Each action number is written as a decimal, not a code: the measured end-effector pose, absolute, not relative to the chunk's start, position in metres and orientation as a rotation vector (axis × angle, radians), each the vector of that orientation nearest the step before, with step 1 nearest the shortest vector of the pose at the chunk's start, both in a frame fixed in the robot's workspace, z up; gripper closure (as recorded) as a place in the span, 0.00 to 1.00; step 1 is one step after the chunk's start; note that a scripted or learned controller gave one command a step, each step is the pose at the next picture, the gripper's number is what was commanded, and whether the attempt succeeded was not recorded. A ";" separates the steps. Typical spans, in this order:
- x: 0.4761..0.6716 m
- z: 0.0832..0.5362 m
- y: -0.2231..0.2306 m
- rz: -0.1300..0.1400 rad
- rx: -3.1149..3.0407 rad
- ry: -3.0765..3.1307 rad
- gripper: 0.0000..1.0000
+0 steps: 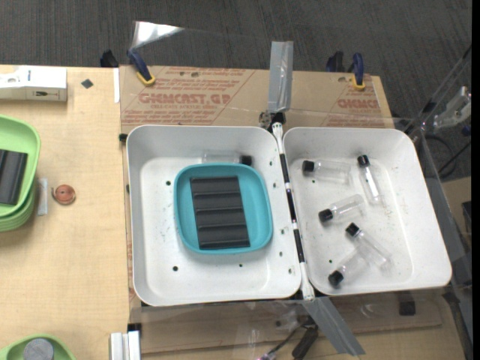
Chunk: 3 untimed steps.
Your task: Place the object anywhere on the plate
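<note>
vials (341, 208) lie scattered in right bin (420, 201), long axes mixed | plate (259, 201) sits mid left bin (150, 238), so carry runs leftward over the divider | pincer state: cannot tell

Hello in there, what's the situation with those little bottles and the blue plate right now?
Five vials loose in right bin. Teal plate in left bin, carrying dark ridged insert. One more vial lies behind plate.

We are seeing even, bright overhead light: the white bins (142, 201) are glaring slightly, shadows are staying soft, the clear vials (345, 207) are blurring faintly, and far corners are dimming.
</note>
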<state>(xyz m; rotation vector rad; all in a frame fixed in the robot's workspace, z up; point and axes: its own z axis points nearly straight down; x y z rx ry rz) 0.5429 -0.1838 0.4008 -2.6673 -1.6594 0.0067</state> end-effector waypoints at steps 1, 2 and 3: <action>0.599 0.439 -0.211 0.009 -2.754 -1.508 0.00; 0.599 0.439 -0.211 0.009 -2.754 -1.508 0.00; 0.599 0.439 -0.211 0.009 -2.755 -1.508 0.00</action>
